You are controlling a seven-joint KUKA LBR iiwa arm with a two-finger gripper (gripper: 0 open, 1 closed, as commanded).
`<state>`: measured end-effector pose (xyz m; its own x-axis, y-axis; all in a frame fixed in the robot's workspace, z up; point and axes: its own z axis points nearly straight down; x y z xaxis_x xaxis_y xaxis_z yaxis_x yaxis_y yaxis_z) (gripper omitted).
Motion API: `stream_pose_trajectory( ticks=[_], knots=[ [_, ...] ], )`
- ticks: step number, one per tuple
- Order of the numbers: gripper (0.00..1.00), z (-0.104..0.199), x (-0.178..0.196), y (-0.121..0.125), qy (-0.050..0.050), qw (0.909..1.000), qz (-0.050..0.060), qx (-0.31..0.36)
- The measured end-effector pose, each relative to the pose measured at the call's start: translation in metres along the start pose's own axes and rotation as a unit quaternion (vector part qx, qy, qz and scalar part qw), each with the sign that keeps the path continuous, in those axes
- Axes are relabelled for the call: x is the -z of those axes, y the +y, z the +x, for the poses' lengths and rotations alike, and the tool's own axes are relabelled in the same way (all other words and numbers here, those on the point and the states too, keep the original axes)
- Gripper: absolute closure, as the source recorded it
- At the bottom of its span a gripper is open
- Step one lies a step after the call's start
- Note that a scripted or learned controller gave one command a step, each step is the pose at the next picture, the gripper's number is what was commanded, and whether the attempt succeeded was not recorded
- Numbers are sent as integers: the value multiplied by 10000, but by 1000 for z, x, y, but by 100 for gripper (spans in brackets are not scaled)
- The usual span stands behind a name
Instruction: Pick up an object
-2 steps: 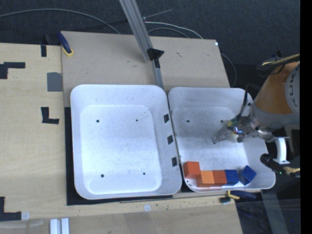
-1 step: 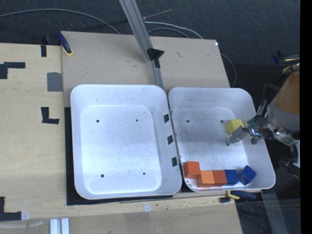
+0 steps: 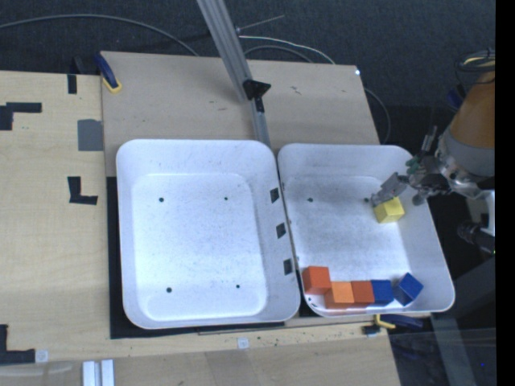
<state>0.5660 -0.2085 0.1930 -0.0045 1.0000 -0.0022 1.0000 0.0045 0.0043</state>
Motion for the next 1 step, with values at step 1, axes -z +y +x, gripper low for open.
stream_pose_trajectory(
  ticks=[1],
  knots=[
    [0,0,3,12,11,10000,22,-11]
  ],
)
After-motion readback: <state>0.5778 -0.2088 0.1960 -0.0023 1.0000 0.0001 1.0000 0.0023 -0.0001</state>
